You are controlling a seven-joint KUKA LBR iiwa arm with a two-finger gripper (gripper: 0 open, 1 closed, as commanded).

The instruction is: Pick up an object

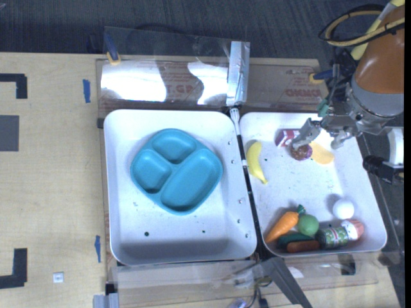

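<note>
Two white bins side by side on the counter (51,172). Left bin (122,230): a blue divided plate (176,170), lying flat near the middle. Right bin (359,185): a yellow banana (256,160) close to the left wall; an orange carrot (282,225), a green vegetable (308,224), a small bottle (339,233) and a white ball (343,208) clustered along the near edge. Farther right, at the bin's far side, the pincer (319,131) low over a pink-and-brown item (297,144) beside a yellow disc (323,155); clenched or released — cannot tell.
</note>
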